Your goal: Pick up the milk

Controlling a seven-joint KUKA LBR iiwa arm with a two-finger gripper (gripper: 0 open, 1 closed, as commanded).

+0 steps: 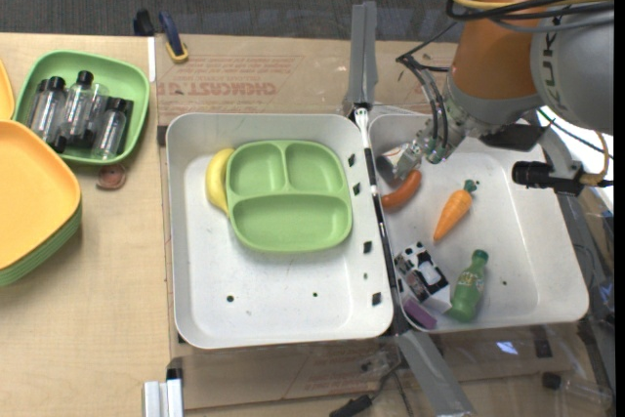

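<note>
Grey arm [576, 34] from the right, orange-banded wrist bent down, hand [422, 151] low.

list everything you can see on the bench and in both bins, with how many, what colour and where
Divided plate: 1, green, left bin.
Banana: 1, yellow, left bin, partly under the plate's left edge.
Sausage: 1, orange-red, right bin, near the divider.
Carrot: 1, orange, green top, middle of right bin.
Milk carton: 1, black and white, right bin, near edge.
Bottle: 1, green, beside the carton.
Purple item: 1, right bin's front corner.
Green tray: 1, bench left, holding small dark-capped bottles.
Orange plates: stack, far left.
Gripper: 1, grey, above the sausage.
</note>
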